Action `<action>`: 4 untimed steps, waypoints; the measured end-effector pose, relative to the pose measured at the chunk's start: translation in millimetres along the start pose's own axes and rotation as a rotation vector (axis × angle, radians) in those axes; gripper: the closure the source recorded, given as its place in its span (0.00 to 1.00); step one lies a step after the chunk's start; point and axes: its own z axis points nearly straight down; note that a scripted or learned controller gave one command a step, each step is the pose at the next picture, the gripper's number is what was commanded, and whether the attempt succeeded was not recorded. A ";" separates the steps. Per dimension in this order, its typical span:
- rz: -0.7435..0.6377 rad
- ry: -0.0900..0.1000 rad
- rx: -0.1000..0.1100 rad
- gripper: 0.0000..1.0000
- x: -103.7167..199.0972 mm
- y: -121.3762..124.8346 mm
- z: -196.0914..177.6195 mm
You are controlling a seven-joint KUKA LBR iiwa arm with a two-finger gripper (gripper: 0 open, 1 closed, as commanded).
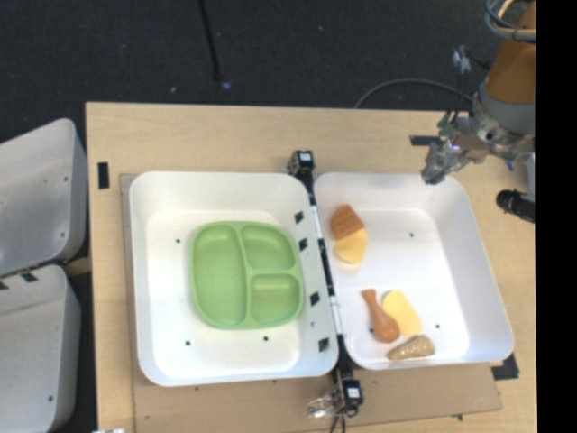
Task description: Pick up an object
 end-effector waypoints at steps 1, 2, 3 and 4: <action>-0.001 0.000 0.003 1.00 -1.0 0.6 -1.2; -0.004 0.002 0.005 1.00 43.2 3.4 -11.0; -0.006 0.003 0.006 1.00 98.5 10.6 -1.9; -0.005 0.003 0.007 1.00 149.7 4.6 2.1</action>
